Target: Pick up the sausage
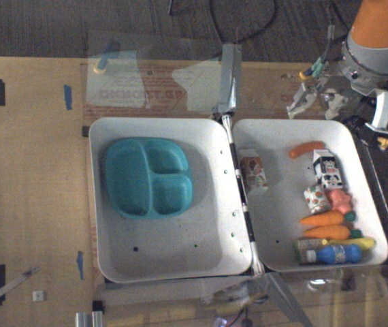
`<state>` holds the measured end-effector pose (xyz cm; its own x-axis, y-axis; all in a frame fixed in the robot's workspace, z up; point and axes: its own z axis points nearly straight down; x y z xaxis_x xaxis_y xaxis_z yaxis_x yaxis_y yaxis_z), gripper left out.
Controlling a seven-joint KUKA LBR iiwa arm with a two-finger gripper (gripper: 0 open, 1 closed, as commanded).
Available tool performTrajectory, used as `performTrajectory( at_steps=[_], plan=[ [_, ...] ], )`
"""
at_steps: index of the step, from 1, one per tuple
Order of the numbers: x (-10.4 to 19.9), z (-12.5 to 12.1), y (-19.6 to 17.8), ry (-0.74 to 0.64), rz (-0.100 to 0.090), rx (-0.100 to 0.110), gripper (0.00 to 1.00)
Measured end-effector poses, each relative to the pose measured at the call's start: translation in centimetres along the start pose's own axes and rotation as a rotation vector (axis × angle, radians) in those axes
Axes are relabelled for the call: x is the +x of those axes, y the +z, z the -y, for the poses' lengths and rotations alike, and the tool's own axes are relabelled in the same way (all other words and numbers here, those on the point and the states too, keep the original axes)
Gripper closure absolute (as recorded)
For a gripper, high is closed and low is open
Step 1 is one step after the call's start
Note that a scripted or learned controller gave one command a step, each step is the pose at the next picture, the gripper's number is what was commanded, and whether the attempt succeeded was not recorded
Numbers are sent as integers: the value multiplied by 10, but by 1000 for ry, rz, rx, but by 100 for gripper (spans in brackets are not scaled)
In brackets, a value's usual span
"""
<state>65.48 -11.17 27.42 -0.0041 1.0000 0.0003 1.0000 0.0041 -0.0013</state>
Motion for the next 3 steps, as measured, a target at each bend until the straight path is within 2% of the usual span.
performTrajectory(
  at_steps=[1, 2, 3],
  plan=[
    [-62, 0, 100, -46, 1, 0, 0],
    [-82, -13, 186, -122, 1, -4, 0],
    [-82, -14, 175, -123, 3, -8, 100]
  ],
)
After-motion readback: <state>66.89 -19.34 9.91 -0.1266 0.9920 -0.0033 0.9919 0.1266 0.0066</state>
